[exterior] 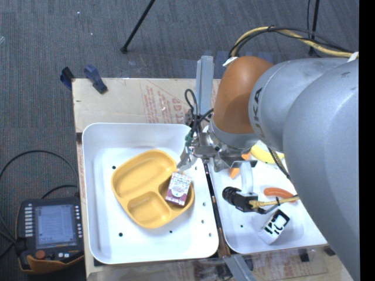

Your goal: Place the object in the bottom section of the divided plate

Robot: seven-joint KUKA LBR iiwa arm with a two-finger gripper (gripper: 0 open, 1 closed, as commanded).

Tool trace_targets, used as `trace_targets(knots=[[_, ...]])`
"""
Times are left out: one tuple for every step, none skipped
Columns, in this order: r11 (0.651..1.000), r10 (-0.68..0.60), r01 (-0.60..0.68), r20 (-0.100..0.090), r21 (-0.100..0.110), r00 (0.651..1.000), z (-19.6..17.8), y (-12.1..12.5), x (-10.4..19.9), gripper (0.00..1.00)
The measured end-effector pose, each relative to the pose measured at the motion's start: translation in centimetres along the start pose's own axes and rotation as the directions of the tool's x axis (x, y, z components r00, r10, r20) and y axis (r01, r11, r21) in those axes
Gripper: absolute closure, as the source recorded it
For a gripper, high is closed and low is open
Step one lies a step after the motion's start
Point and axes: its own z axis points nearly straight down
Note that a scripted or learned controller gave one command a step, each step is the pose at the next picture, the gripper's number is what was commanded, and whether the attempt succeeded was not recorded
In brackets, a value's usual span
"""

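Carton [179, 189] on divided plate [140, 180], below end effector [188, 158].

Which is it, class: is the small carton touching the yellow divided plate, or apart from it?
Touching. The camera view shows the small carton resting on the yellow divided plate, at its right side, overlapping the plate's surface with no gap visible.

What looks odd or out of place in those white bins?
The small carton stands out: it leans at a tilt on the right edge of the yellow divided plate in the left bin, across the rim instead of flat in a section. The gripper hangs just above it.
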Motion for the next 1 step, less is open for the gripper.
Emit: trace_targets(knots=[[1.0, 0.0, 0.0, 0.0, 0.0, 1.0, 0.0, 0.0, 0.0, 0.0]])
